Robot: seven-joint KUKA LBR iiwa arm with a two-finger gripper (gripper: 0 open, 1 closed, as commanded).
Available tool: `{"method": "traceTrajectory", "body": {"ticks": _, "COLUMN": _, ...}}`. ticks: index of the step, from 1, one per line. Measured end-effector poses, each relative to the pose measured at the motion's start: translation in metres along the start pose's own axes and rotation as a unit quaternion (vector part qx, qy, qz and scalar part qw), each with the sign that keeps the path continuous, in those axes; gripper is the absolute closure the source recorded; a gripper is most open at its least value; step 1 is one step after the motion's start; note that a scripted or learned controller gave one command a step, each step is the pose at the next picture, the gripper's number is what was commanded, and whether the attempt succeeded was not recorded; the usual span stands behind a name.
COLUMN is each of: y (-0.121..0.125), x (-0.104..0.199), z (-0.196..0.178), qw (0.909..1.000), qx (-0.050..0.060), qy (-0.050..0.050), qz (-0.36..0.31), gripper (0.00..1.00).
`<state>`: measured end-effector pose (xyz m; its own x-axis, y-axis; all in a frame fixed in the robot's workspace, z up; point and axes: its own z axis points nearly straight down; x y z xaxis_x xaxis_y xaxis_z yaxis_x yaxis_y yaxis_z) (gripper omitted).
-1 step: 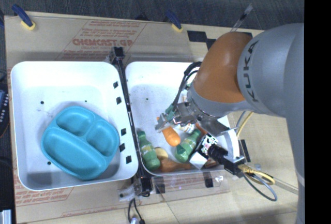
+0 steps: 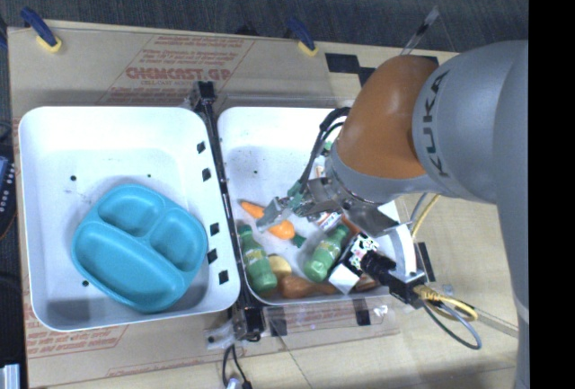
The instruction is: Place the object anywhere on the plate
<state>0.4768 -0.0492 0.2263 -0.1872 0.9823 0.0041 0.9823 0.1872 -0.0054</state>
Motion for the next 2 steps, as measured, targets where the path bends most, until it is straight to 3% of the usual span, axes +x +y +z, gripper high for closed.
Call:
{"method": "traceTrajectory", "body": {"ticks": 1, "y": 0.001, "x": 0.001, "z": -0.01, "qw": 1.0, "qx": 0.001, "qy": 0.001, "qz": -0.005, "gripper": 1.0}}
{"method": "traceTrajectory", "body": {"ticks": 2, "y": 0.038, "x": 0.075, "z": -0.01, "qw": 0.9988, "qx": 0.0, "qy": -0.001, "qz": 0.049, "gripper": 1.0}}
